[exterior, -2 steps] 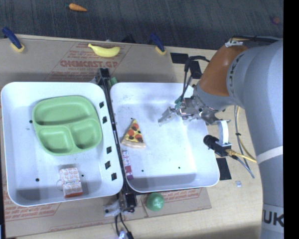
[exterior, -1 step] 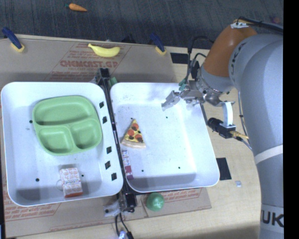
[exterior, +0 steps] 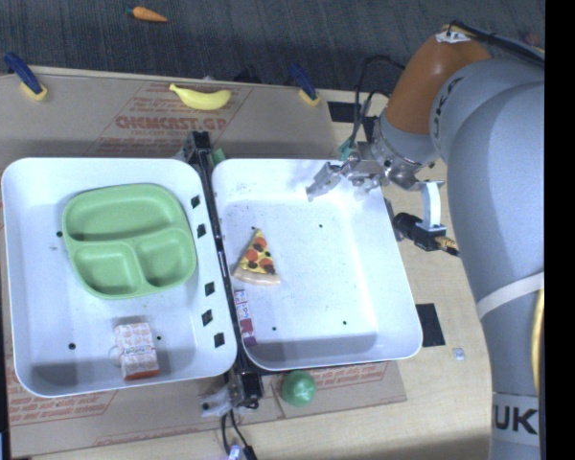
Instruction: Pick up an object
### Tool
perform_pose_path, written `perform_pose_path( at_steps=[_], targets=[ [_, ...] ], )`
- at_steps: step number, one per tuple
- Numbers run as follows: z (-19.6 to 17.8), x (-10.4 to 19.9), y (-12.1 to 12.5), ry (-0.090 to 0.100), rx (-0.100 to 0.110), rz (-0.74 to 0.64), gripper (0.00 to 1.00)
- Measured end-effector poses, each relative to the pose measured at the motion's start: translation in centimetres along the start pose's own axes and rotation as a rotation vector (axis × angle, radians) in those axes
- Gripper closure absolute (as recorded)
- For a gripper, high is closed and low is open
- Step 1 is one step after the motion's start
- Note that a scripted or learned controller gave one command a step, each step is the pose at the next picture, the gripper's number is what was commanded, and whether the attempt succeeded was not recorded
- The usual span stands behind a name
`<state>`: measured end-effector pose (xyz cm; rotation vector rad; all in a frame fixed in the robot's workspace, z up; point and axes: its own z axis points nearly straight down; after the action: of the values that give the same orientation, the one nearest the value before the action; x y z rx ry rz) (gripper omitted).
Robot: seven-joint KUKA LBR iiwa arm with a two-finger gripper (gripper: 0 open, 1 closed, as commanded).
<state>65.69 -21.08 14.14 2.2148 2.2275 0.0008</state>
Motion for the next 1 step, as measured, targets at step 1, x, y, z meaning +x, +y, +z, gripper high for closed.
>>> perform_pose_path(
  at_steps=[1],
  targets=[
    [1.0, 0.05, -0.03, 0.001, 0.003, -0.002, 0.0]
  ],
)
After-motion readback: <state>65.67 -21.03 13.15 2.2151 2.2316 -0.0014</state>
